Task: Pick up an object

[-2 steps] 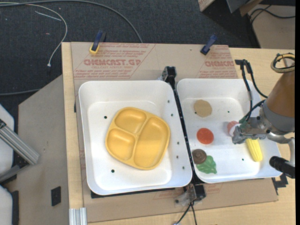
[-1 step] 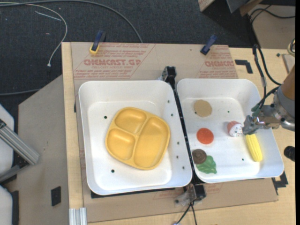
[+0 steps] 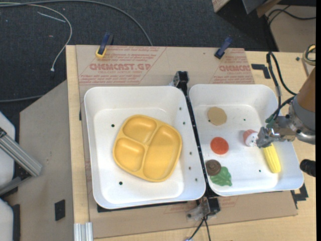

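The right bin (image 3: 235, 92) holds a tan round cookie (image 3: 217, 116), a red-orange disc (image 3: 219, 145), a small pink-and-white piece (image 3: 249, 136), a yellow corn cob (image 3: 272, 157), and a brown round piece (image 3: 213, 166) touching a green leafy piece (image 3: 222, 177). My gripper (image 3: 264, 138) hangs low over the right side of this bin, just above the corn's upper end and right beside the pink-and-white piece. Nothing shows between its tips.
The left bin (image 3: 100, 102) bears a yellow divided plate (image 3: 147, 147). Black clamps (image 3: 181, 78) join the bins at the top and bottom of their shared wall. Cables run along the bench's right side near the arm (image 3: 306, 109).
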